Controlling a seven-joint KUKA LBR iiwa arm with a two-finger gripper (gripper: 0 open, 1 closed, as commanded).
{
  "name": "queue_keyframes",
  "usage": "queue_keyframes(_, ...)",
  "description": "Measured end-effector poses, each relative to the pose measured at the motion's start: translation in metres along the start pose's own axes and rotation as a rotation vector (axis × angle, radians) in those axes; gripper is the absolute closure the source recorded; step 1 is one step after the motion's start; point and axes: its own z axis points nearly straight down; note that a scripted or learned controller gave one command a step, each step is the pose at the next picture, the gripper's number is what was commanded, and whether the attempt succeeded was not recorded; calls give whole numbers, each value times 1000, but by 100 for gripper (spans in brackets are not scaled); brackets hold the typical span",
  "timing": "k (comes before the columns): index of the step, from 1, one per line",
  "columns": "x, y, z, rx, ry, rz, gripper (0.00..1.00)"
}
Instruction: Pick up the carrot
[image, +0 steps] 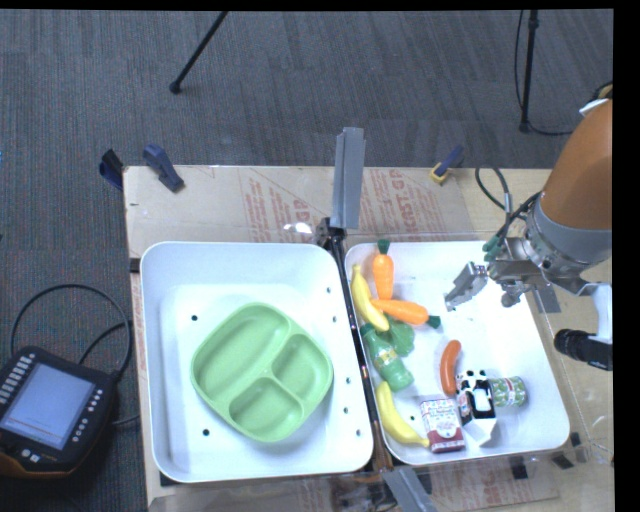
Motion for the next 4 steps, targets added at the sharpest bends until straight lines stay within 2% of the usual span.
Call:
queue_keyframes(1, 17, 67, 75, -1, 0, -19, 0)
queue_keyframes(2, 11, 61, 169, -2, 0, -287, 0)
queue_keyframes(3, 9, 61, 160, 0, 2, -279, 100)
queue_keyframes(4, 52, 89, 69, -3, -1, -41, 100)
